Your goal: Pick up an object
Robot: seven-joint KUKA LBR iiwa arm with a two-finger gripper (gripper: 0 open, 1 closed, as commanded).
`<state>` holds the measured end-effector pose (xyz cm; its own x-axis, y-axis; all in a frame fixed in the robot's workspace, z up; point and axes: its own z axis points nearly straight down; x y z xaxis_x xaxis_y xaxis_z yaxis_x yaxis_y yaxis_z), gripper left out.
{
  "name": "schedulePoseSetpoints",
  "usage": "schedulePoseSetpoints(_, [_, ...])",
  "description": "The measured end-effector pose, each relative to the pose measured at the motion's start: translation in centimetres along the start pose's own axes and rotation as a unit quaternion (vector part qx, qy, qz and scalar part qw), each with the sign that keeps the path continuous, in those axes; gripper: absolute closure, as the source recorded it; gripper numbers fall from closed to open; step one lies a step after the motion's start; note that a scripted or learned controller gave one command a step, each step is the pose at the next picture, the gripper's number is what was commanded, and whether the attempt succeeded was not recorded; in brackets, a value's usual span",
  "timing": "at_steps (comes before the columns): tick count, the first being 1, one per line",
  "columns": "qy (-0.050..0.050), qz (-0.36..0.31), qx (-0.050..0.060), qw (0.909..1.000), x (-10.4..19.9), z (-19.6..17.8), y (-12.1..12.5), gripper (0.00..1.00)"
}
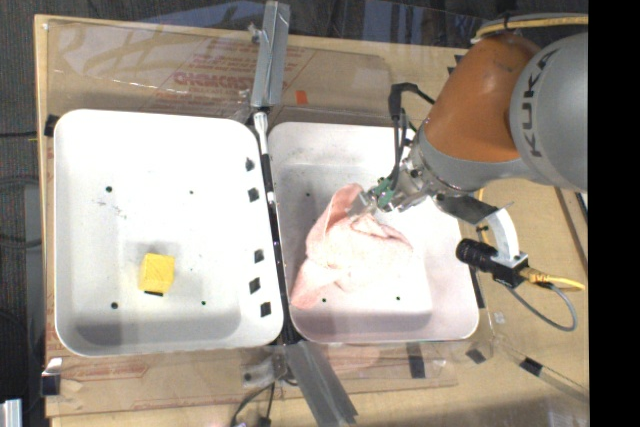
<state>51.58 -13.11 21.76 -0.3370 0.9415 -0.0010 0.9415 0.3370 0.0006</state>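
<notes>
A crumpled pale pink cloth (345, 250) lies in the right bin (310, 150), spread from its middle toward the front left corner. My gripper (384, 198) reaches down from the right and its tip sits at the cloth's upper right edge, touching or just above the fabric. A small yellow block (157, 273) rests in the left bin (110, 155), near its front.
A metal divider bar (268, 65) runs between the two bins toward the back. A black cable fitting with a yellow wire (500, 263) hangs off the arm just right of the right bin. The wooden bench edge surrounds both bins.
</notes>
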Motion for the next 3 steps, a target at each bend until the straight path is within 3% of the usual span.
schedulePoseSetpoints(1, [0.002,0.039,0.002,0.9992,-1.0,5.9,-0.8,1.00])
schedulePoseSetpoints(2, [0.000,-0.125,0.000,0.9921,2.6,2.6,6.2,1.00])
schedulePoseSetpoints(3, [0.000,0.066,0.001,0.9978,1.3,-2.7,8.3,1.00])
